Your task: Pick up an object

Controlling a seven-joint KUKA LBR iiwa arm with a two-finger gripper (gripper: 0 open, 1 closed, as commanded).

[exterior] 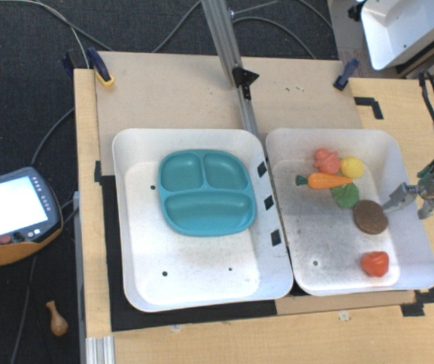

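The right bin (pixel 316 275) holds several toy foods: a pink piece (pixel 325 159), a yellow lemon (pixel 352 167), an orange carrot (pixel 328 180), a green piece (pixel 346 195), a brown round disc (pixel 370 217) and a red piece (pixel 375 263). My gripper (pixel 413 202) hangs over the bin's right rim, just right of the brown disc and apart from it. Its fingers are spread open and nothing lies between them.
The left bin (pixel 141 279) carries a teal divided plate (pixel 205 192). A metal pole (pixel 224 36) slants down to the gap between the bins. A hand-held control pendant (pixel 12 211) lies off the bench at the left. Cables hang at the right edge.
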